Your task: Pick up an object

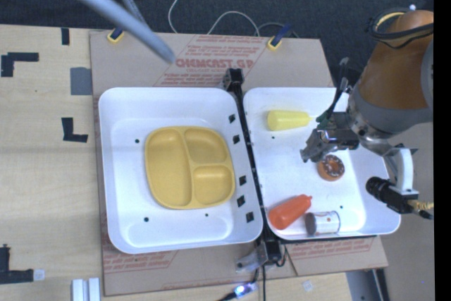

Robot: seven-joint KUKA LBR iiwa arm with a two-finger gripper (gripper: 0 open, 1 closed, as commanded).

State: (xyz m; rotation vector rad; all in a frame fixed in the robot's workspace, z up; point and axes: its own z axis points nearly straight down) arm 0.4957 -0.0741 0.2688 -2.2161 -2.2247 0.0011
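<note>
In the right bin (282, 158) lie a yellow corn-shaped piece (286, 120) at the back, a small round brown object (331, 167) in the middle right, an orange carrot-like piece (289, 211) at the front, and a small clear jar with a dark lid (322, 223) beside it. My gripper (315, 146) hangs over the right bin, just left of and above the brown round object, between it and the yellow piece. Nothing shows between its dark fingers.
The left bin (116, 151) holds a yellow divided plate (189, 167). A black divider with clips (243, 151) separates the bins. The orange-banded arm (394, 74) enters from the right. Cardboard (211, 60) underlies both bins.
</note>
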